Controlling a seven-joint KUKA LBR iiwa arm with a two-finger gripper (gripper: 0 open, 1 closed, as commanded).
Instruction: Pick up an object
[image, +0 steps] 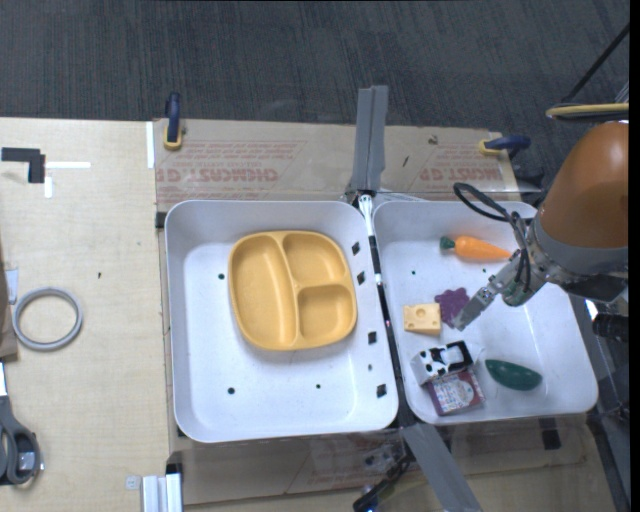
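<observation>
Hovering tool (462, 316) beside purple toy (452, 299)

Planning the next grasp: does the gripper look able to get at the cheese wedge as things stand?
Probably yes. The gripper hangs over the right bin just beside the cheese wedge, whose top is uncovered. The purple toy lying between them might get nudged.

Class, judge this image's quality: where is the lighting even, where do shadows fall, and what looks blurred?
Camera view: even, soft light on both bins; faint shadow under the yellow plate; the gripper by the purple toy looks slightly soft; the arm's orange band is blurred.
</observation>
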